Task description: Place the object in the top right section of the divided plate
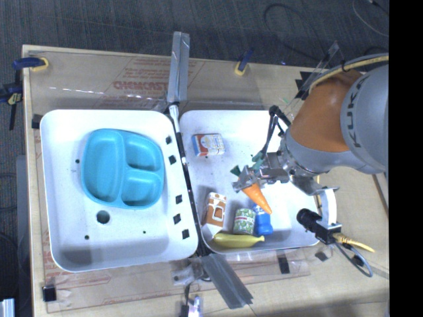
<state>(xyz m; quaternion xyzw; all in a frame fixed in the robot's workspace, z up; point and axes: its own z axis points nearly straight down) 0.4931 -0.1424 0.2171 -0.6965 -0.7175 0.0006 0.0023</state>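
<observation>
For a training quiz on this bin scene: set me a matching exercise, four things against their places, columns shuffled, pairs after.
Things:
1. divided plate
2. banana
3. carrot
4. small carton

Places:
A. along the near edge of the right bin
B. just under the gripper
C. in the left bin
D. far part of the right bin, by itself

Pairs: 1-C, 2-A, 3-B, 4-D
</observation>
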